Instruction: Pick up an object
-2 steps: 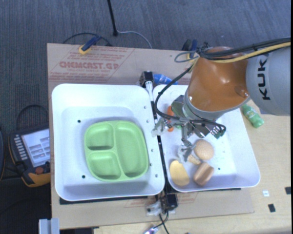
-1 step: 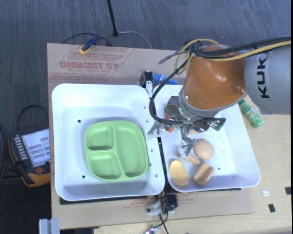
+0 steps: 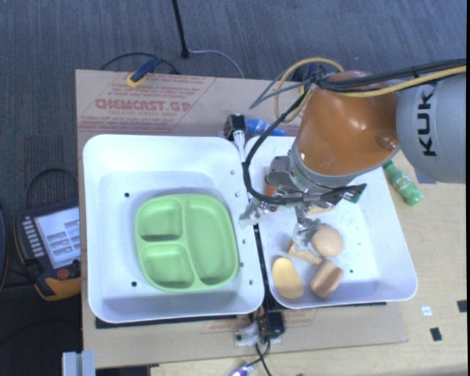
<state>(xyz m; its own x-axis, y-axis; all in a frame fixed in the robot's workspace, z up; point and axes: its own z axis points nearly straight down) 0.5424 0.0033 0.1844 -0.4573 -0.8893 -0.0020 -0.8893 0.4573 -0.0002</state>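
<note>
Now | hand (image 3: 306,227): grip state unclear | bread roll (image 3: 327,242) just beside it, right bin (image 3: 392,284)

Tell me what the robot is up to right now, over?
Gripper low in right bin, above the food pieces. Tan round piece, yellow one, brown one all lying loose. Green divided tray in left bin, out of the way.

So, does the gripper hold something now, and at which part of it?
It cannot be told. The gripper is low in the right bin, just above the round tan pieces, but nothing is seen between its fingers.
</note>
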